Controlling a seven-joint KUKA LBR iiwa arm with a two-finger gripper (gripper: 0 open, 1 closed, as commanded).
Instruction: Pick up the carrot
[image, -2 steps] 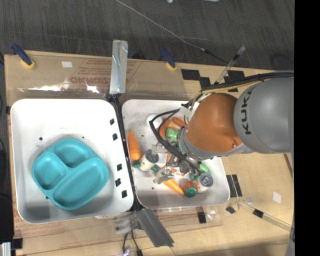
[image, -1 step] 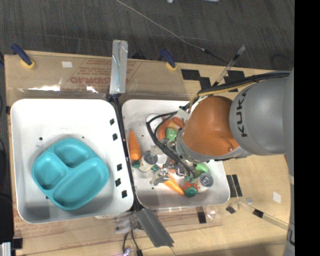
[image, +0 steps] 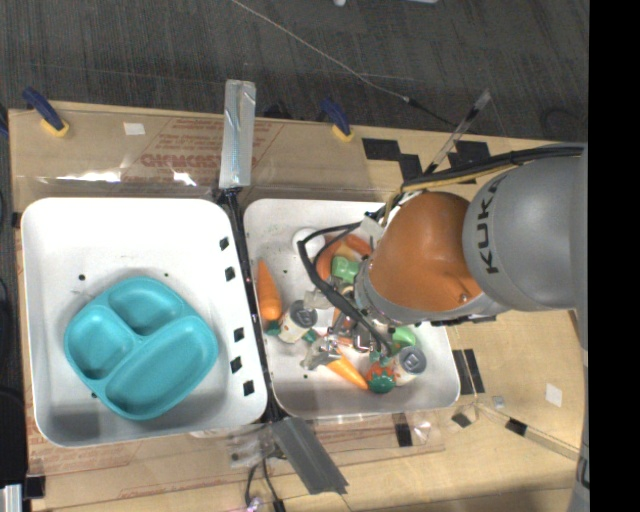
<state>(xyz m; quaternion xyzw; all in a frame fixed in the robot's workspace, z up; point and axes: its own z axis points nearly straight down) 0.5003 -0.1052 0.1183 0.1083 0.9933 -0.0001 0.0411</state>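
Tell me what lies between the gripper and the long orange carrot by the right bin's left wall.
In the camera view, a small round white toy sits between the gripper and the carrot.

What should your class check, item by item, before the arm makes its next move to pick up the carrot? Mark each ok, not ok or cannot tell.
1. Target located: a carrot lies along the right bin's left wall. Ok.
2. Target unobstructed: nothing lies on it. Ok.
3. Gripper over the target: it sits lower right of that carrot, among small toys. Not ok.
4. Possible mix-up: a second carrot lies near the gripper. Cannot tell which is meant.
5. Finger state: hidden in clutter. Cannot tell.
6. Left bin: the teal plate lies apart from the work. Ok.
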